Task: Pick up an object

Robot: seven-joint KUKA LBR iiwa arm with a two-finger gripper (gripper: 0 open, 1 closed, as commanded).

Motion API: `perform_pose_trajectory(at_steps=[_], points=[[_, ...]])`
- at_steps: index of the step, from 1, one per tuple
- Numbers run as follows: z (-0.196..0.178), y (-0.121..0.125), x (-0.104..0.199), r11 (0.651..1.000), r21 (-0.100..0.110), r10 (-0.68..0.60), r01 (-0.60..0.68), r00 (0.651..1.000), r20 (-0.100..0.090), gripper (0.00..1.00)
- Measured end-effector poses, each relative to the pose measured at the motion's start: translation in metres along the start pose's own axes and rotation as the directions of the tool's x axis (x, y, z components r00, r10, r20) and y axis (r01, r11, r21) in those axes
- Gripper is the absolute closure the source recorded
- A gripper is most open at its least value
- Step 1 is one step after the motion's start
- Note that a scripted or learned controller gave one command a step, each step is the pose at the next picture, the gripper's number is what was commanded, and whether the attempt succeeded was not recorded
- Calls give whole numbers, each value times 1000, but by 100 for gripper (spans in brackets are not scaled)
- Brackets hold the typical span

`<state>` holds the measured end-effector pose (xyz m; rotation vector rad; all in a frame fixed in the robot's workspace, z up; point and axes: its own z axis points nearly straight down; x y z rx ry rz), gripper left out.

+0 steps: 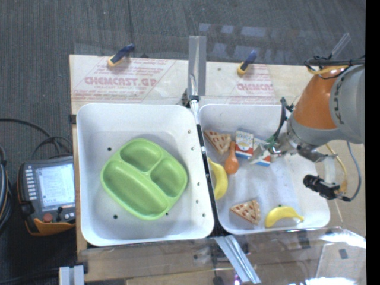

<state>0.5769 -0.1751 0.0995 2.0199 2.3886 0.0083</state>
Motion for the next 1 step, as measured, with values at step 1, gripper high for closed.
perform_pose_trajectory(at_steps=[1], points=[[-123, 106, 80, 999, 15, 35, -35, 999, -4, 100]])
